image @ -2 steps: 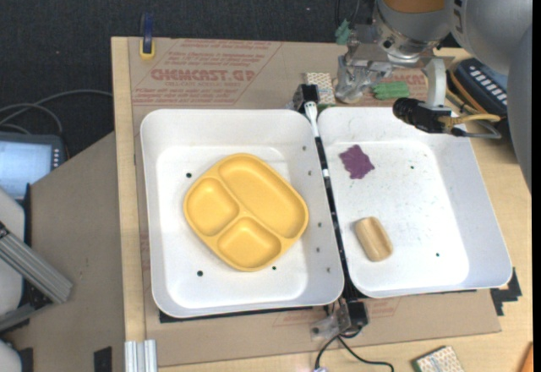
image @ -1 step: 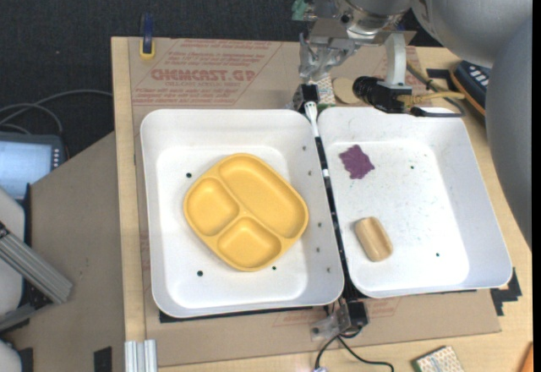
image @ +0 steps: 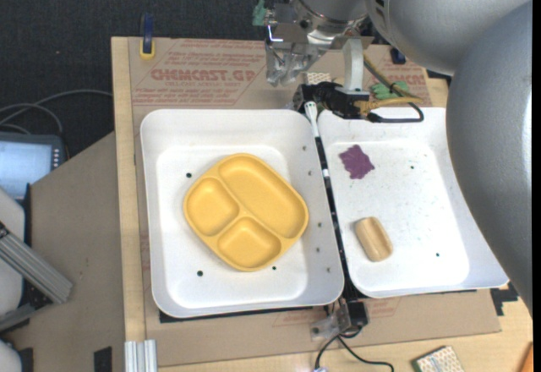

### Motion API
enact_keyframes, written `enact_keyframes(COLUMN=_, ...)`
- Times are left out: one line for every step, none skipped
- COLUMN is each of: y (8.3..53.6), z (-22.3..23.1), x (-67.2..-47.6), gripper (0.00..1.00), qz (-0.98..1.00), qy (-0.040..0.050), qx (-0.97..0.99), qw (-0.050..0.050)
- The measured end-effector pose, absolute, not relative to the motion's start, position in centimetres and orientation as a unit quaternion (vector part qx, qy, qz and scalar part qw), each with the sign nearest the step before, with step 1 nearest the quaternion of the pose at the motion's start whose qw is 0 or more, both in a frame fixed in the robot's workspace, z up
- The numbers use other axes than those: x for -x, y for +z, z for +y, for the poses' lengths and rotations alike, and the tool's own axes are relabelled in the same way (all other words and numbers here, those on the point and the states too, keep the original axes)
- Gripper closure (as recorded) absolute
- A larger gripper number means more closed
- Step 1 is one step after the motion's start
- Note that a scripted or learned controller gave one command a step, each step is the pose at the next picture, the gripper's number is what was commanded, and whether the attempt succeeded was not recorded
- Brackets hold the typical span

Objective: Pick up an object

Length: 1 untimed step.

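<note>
A yellow divided plate [image: 245,210] lies in the middle of the left bin [image: 161,150]. In the right bin [image: 448,193] lie a small purple piece [image: 356,161] near the far left and a tan rounded block [image: 373,238] toward the front. My gripper [image: 286,70] hangs above the cardboard just behind the far edge of the bins, near where they meet. It is apart from all three things and nothing shows in it.
The grey arm [image: 456,15] fills the upper right and overhangs the right bin's right side. Brown cardboard [image: 203,66] lies behind the bins, with a blue clamp [image: 148,32] at its far left corner. Cables [image: 397,112] trail near the right bin's far rim.
</note>
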State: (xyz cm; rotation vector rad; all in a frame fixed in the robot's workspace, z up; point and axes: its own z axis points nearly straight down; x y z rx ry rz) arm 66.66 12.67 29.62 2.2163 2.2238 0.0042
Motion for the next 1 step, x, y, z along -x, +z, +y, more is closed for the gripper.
enact_keyframes(y=29.90, z=7.61, x=-66.65, gripper=1.00, qz=0.706, qy=-0.0006, qx=-0.708, qw=0.000)
